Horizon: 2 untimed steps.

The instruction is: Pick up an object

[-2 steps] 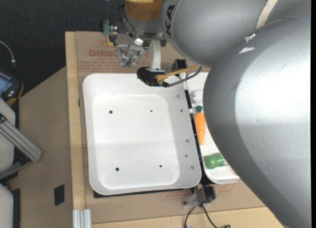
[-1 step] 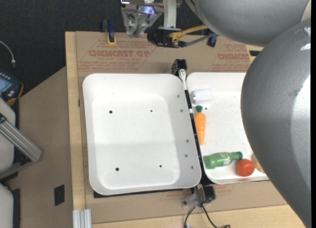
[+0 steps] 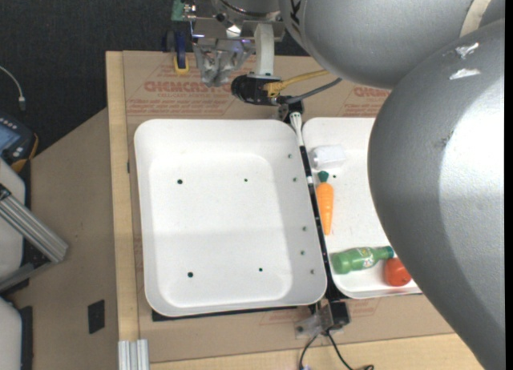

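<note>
Fingers' state I can't tell; my gripper (image 3: 215, 68) hangs above the worktop (image 3: 120, 200), away from carrot (image 3: 325, 207) and bottle (image 3: 361, 259).

Two shallow white bins set side by side on a brown cardboard sheet (image 3: 128, 224) with red print along the far edge. Left bin (image 3: 160, 200): four small dark dots on the floor. Right bin (image 3: 353, 140) partly hidden. Aluminium rail (image 3: 32, 228) at left edge.
</note>
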Motion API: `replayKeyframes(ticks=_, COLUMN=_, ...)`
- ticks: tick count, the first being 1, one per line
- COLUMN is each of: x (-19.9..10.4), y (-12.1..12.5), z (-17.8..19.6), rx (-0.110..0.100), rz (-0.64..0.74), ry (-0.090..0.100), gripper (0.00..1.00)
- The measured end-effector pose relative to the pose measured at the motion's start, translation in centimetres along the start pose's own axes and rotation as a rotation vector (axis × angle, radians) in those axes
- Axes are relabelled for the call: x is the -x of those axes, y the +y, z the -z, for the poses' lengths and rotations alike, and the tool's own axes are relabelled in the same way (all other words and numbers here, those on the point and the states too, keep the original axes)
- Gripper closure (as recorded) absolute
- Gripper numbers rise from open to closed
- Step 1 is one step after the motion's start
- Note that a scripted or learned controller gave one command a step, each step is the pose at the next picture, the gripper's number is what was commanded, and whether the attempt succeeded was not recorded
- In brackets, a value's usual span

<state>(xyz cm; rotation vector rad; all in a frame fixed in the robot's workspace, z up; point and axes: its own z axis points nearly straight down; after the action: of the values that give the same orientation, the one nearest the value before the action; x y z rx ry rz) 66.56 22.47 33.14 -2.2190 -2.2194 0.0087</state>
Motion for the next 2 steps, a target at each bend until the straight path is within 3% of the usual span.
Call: replayKeyframes(ticks=2, x=-0.2, y=0.0, z=2.4, rx=0.008, rz=0.005, ry=0.0, gripper=1.0)
